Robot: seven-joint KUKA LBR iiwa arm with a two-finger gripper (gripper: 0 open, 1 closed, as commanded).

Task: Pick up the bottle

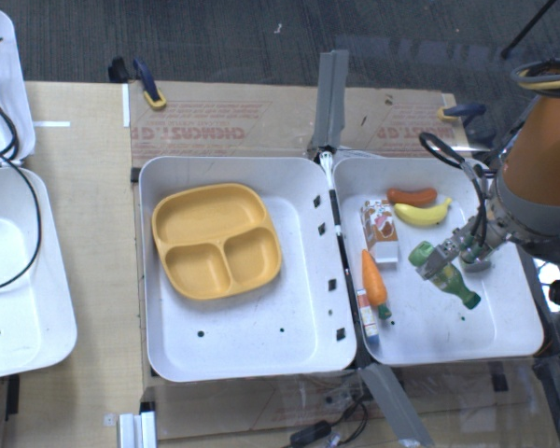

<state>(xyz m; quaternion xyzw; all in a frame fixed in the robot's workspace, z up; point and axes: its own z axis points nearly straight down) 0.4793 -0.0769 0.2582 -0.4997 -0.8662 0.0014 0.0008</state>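
The green bottle lies tilted in the right bin, right of the carrot and near the banana. The gripper is clenched around its upper body.

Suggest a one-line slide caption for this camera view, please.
The arm's hand sits over the green bottle in the right bin, beside a banana; a yellow tray lies in the left bin.

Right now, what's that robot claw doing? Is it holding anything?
Gripper: down over the green bottle in the right bin; whether it is gripping cannot be told.
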